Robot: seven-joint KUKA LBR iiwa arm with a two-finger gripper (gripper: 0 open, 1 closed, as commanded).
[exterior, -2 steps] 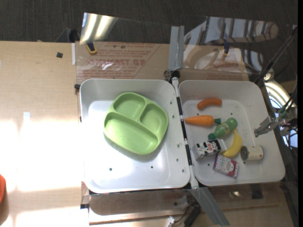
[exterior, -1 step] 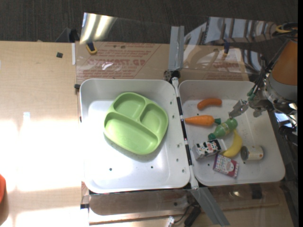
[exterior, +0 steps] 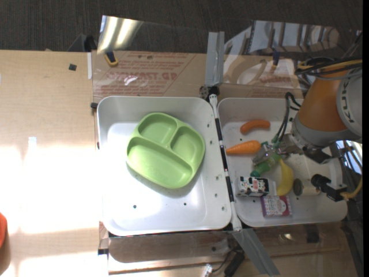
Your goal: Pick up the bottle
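Observation:
The bottle [exterior: 261, 167] is small and green, and it lies on its side in the middle of the right bin [exterior: 323, 215]. It rests between a carrot [exterior: 243, 148] and a yellow banana [exterior: 286, 178]. My gripper [exterior: 272, 153] hangs low over the bottle's upper right end, just touching or just above it. The grey wrist and the orange band of the arm [exterior: 323, 111] reach in from the right and hide part of the bin behind them.
An orange sausage-shaped toy [exterior: 255, 126] lies at the back of the right bin. A black-and-white carton [exterior: 253, 185], a pink packet [exterior: 275, 205] and a dark grey piece [exterior: 297, 186] crowd its front. A green divided plate [exterior: 166, 150] sits in the left bin [exterior: 115, 212].

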